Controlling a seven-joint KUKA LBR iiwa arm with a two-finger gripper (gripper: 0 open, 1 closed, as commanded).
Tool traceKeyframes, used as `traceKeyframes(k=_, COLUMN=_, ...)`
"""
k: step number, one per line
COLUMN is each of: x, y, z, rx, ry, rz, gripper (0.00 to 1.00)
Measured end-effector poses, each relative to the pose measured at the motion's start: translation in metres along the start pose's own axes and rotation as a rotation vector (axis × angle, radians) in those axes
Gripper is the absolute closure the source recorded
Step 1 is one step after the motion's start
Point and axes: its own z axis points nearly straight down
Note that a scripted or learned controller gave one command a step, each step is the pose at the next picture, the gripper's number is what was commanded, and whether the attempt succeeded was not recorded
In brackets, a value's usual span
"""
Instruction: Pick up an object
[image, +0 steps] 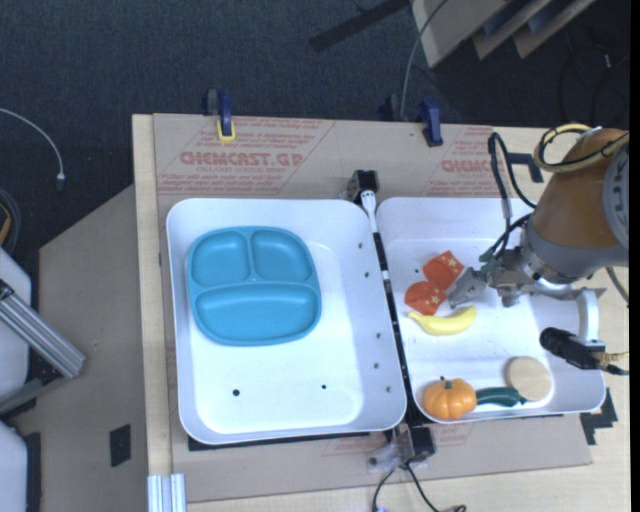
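End effector (468, 291) beside banana (444, 321)

You have open floor in the right bin (470, 222) along its far wall; banana (446, 321), red blocks (434, 282) and pumpkin (449, 398) crowd the near half.

Bench (300, 150): brown board top, red lettering, two blue clamps (222, 110) at far edge. Left bin (345, 400) and right bin (400, 215) directly on it, touching.
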Motion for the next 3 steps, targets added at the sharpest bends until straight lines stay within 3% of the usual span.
traceKeyframes(k=1, x=0.000, y=0.002, z=-0.014, rx=-0.009, ry=-0.003, rz=0.000, gripper=1.00)
traceKeyframes(k=3, x=0.008, y=0.005, z=-0.093, rx=-0.013, ry=-0.004, rz=-0.002, gripper=1.00)
